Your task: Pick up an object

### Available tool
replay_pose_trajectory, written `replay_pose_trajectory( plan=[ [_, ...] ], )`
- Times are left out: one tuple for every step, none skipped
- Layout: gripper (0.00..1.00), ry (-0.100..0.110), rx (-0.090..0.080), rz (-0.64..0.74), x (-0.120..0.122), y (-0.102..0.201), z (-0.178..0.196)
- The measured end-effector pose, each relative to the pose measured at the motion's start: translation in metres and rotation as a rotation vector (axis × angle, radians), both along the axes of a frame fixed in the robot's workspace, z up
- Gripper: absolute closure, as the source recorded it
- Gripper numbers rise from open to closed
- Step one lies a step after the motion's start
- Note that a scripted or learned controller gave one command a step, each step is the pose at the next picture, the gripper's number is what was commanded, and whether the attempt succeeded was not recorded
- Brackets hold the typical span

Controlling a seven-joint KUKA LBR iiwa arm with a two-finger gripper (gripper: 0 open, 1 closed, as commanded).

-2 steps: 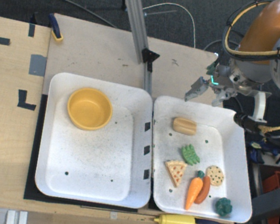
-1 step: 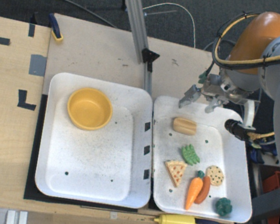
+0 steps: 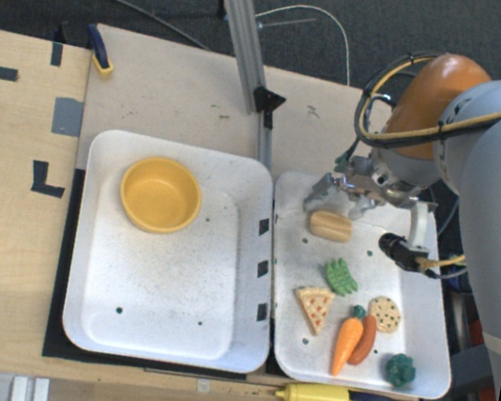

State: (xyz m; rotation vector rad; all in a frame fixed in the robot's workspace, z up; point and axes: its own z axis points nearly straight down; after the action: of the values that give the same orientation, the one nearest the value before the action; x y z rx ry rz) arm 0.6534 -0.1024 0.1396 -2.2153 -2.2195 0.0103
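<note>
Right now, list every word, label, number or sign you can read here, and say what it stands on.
None can be read.
The yellow bowl, the toy food in the right bin and the yellow bottle bear no print.
The dark tape marks on the bench are plain shapes, not letters.

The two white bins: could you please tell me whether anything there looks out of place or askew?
One thing: a yellow squeeze bottle lies on its side on the bench, outside the right white bin, against its near rim. The toy foods in that bin look undisturbed.
</note>
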Motion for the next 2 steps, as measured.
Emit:
replay_pose_trajectory(
  plan=[
    [0.00,-0.008,-0.002,0.000,0.002,0.000,-0.046],
    [1.00,-0.008,0.000,0.001,0.002,0.001,-0.035]
  ],
)
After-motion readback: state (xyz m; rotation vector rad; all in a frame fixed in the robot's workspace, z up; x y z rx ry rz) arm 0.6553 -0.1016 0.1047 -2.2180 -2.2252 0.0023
